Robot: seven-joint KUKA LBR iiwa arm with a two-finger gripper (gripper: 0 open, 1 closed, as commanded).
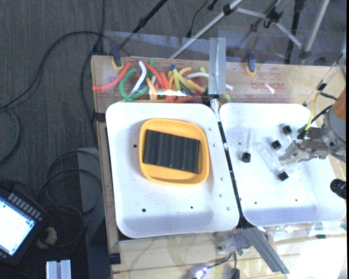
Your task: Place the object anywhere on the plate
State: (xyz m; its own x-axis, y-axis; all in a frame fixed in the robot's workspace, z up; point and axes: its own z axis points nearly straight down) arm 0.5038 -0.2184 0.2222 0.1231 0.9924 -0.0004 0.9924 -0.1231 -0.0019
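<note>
While your claw [292,151] sits low in the right bin [262,211], its grip state beyond telling, among small black-capped clear objects [266,153], you look mid-pick; next, lift one and carry it left onto the yellow plate [173,152].

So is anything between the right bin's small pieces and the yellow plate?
Only the two bins' raised rims, meeting between them. The small black pieces lie in the right bin near the gripper; the yellow plate sits in the left bin with a dark insert on it.
</note>
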